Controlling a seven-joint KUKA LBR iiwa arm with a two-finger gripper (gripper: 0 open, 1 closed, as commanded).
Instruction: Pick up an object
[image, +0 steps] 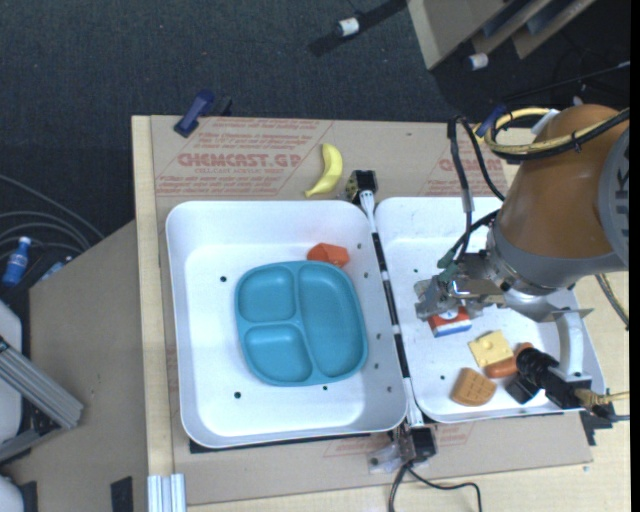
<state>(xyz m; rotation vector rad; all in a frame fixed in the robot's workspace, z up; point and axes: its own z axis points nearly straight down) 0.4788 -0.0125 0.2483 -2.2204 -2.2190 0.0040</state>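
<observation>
My gripper (438, 298) hangs low over the left part of the right bin (420, 235). A small red, white and blue box (452, 323) lies just below and to the right of it, partly under the gripper body; whether they touch I cannot tell. Further right in the same bin lie a yellow cheese-like wedge (489, 349), a brown bread-like piece (473, 387) and a small orange piece (504, 366).
The left bin (200, 300) holds a blue divided plate (299, 322) and an orange piece (329, 254) near its far wall. A yellow banana (326, 171) and a blue object (194, 113) lie on the board behind the bins.
</observation>
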